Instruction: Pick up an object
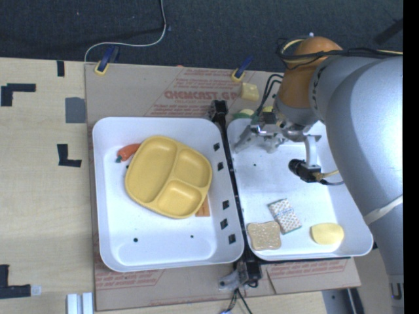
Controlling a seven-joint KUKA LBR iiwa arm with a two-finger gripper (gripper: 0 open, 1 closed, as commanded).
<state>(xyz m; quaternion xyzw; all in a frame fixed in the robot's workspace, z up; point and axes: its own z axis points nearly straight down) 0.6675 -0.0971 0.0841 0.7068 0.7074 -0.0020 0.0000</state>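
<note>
In the right bin (327, 195) lie a round tan cracker (264, 235), a speckled grey packet (285, 214) and a pale yellow lump (327, 233), all near the front edge. A small green object (244, 114) shows at the bin's back left corner. My gripper (262, 135) hangs low over the back left part of the right bin, just right of the green object and well behind the other three items. The wrist and cabling hide its tips.
The left bin (111, 227) holds a yellow divided plate (169, 176) with an orange piece (127, 151) poking out at its back left and another (204, 208) at its front right. A yellow block (249, 91) sits on the cardboard behind the bins.
</note>
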